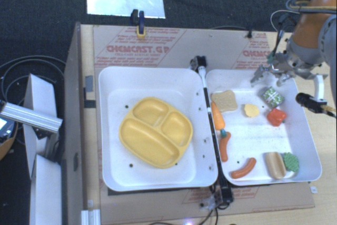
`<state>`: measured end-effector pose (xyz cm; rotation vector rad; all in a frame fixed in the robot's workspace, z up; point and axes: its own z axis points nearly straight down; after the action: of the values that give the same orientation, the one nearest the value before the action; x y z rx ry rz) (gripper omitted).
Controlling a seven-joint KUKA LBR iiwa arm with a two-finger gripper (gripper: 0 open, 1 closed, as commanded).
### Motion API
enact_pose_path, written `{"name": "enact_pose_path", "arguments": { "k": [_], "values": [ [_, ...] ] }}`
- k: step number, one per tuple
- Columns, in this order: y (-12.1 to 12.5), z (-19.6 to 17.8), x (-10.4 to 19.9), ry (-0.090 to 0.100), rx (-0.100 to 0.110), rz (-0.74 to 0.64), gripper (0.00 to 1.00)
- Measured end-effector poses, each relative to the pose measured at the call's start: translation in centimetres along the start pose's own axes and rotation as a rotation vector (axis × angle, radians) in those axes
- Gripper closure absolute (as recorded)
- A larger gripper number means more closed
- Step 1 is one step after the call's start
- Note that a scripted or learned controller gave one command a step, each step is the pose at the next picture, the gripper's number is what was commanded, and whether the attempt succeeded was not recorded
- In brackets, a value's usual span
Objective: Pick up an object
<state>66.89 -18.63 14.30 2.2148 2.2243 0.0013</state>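
My jaws (pixel 269 74) hover spread above the right bin's (pixel 310 158) far rim, gripping nothing. A green block (pixel 272 96) lies just below.

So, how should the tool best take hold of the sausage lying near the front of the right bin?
Grip the sausage across its middle, coming straight down from above. It lies flat and slanted, slightly curved, so the fingers should likely close across its narrow width, turned to match the slant. The bun beside it looks far enough away to leave room for the fingers.
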Motion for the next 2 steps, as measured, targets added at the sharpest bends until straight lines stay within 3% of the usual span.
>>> {"name": "enact_pose_path", "arguments": {
  "k": [1, 2],
  "values": [
    [-1.0, 3.5, -2.1, 0.0, 0.001, 0.002, 0.0],
    [0.1, 5.5, 3.7, 0.002, 0.0, -0.001, 0.0]
  ]
}}
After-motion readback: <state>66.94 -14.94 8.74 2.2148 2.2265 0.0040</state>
